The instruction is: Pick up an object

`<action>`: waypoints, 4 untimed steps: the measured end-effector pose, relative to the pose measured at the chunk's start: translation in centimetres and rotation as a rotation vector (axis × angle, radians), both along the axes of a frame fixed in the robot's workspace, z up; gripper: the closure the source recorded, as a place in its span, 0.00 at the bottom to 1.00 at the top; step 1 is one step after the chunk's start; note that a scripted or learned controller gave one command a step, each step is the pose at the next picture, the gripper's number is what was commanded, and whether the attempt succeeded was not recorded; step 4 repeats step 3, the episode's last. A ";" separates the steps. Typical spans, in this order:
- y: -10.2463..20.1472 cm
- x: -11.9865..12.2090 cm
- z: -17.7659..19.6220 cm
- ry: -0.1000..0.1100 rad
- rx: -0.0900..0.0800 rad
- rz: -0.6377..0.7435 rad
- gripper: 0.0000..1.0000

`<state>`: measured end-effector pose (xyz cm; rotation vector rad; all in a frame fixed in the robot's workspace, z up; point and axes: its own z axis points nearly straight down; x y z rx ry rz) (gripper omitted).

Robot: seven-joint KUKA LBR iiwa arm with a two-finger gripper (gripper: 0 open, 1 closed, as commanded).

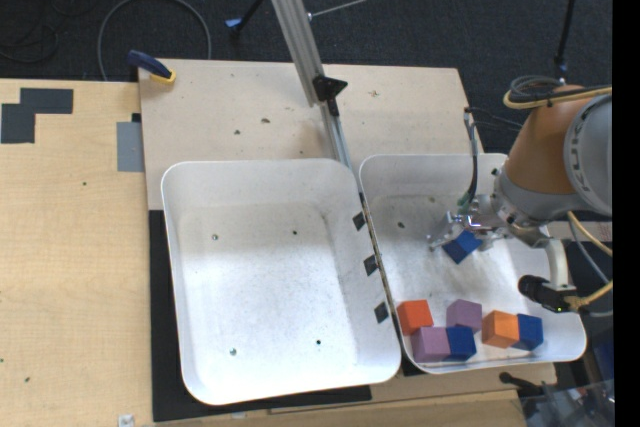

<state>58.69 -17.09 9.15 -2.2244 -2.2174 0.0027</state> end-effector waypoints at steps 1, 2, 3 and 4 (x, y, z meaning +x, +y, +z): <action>0.0 0.1 1.0 0.000 0.001 -0.001 1.00; 9.8 1.9 10.3 -0.007 0.004 0.012 1.00; 11.7 2.6 9.8 0.001 0.002 0.005 1.00; 11.7 2.6 9.8 0.001 0.002 0.005 1.00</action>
